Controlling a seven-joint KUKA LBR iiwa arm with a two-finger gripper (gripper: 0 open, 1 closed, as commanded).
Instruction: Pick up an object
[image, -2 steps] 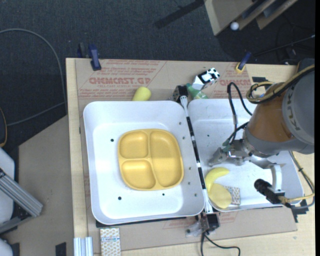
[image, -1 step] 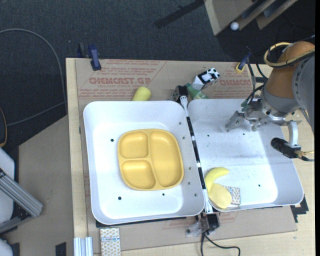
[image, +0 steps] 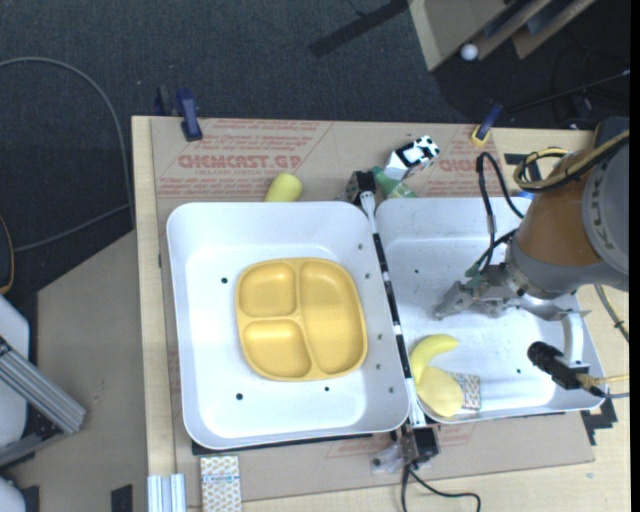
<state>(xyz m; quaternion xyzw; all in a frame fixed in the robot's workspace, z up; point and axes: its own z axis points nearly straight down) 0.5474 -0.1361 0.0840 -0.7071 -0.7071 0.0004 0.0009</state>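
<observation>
A brown cardboard counter (image: 150, 300) printed "CHEMCAST GP" in red carries two white bins. The left bin (image: 200, 330) holds a yellow divided plate (image: 300, 318). In the right bin (image: 440, 240), right of that plate, a yellow banana (image: 432, 348) lies beside a yellow rounded object (image: 438, 392). The pincer (image: 470, 298) hovers above the banana, spread wide, holding nothing.

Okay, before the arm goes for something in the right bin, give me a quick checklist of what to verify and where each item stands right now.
1. Targets present in the right bin: ok, a banana and a yellow piece lie at its near left corner.
2. End effector over that bin: ok, but up-right of the banana, not above it.
3. End effector free of load: ok, nothing shows between its fingers.
4. Finger opening: cannot tell.
5. Cable clear of the path: cannot tell.
6. Yellow tray in the left bin: ok, out of the way.
</observation>
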